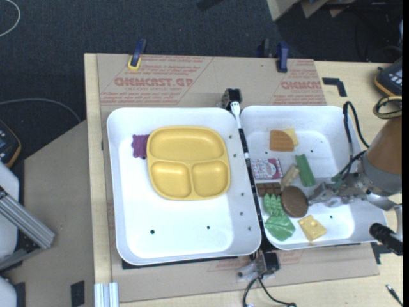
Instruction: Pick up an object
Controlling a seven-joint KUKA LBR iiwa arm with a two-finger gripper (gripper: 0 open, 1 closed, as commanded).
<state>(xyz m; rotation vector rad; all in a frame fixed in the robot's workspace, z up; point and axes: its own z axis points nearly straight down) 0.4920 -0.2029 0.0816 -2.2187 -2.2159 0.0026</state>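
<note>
The right bin (319, 121) holds several small toys. An orange and yellow piece (282, 139) lies near its back. A pink and white packet (266, 169) and a green block (304, 170) sit in the middle. A brown round disc (294, 202) rests toward the front, with a green leafy toy (278, 219) to its left and a yellow cheese wedge (312, 228) in front of it. My gripper (323, 196) reaches in from the right, low over the bin, its tip right beside the brown disc's right edge.
The left bin (128, 190) carries a yellow divided plate (188, 162) with a purple piece (138, 145) at its left side. The grey arm (383, 171) crosses the right bin's right wall. Blue clamps (281, 56) sit on the bench's far edge.
</note>
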